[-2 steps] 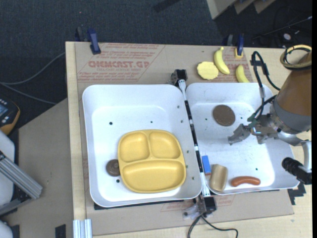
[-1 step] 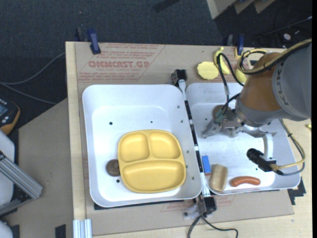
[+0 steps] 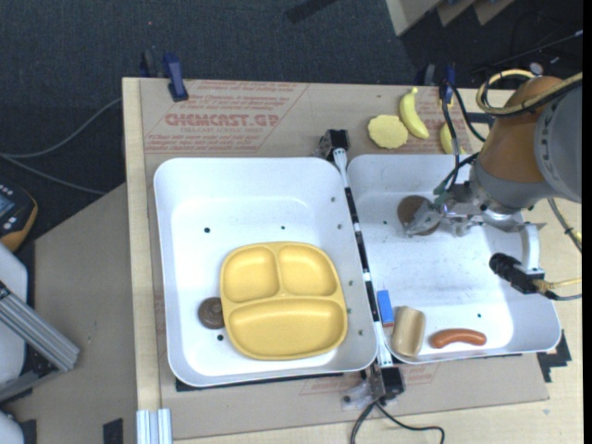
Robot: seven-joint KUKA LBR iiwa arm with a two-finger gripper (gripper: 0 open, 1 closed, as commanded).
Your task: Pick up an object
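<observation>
My gripper (image 3: 427, 218) is low in the upper left part of the right bin (image 3: 435, 276), at the end of the grey and orange arm (image 3: 518, 155). Right at its tip, on the left side, lies a small brown round object (image 3: 410, 211); whether they touch I cannot make out. Along the bin's front edge lie a red-brown sausage (image 3: 458, 338) and a tan cup on its side (image 3: 407, 330). A small blue piece (image 3: 384, 303) rests at the bin's left wall.
The left bin (image 3: 185, 211) holds a yellow divided plate (image 3: 280, 299) with a brown disc (image 3: 211, 314) beside it. Behind the right bin, on the bench, lie a banana (image 3: 414, 114) and a yellow chip-like piece (image 3: 388, 131). Cables hang near the arm.
</observation>
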